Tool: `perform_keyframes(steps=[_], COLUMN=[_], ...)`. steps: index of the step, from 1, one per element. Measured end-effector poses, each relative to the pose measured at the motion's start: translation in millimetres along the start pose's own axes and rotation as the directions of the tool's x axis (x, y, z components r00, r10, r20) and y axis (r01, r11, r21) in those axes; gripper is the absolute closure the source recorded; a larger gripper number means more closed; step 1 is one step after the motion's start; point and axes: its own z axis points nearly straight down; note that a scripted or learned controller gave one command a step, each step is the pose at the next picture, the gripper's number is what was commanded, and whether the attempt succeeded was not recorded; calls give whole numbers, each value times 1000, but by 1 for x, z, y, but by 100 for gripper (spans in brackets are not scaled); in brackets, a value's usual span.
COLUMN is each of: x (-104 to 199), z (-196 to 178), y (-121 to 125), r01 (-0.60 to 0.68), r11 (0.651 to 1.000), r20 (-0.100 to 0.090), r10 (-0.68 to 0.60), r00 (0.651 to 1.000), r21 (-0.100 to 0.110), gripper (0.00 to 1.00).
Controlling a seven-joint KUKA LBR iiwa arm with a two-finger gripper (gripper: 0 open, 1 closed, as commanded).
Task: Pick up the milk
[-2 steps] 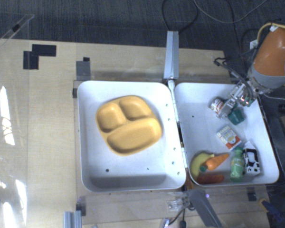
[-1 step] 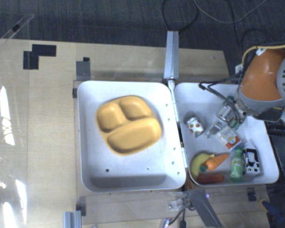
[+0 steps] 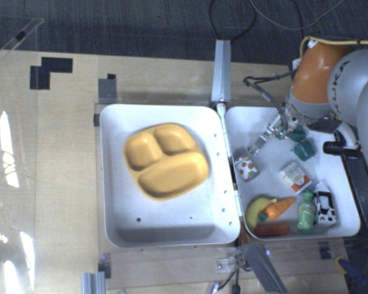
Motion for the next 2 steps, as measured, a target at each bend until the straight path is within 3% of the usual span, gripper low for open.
perform_keyframes(steps=[1, 2], x=[0, 38], z=[0, -40], y=[0, 11], r01=[0, 71], r11=[1000, 997], r20=[0, 16], r10=[0, -71], r00=[1000, 997], r21=[0, -12], gripper=[0, 0])
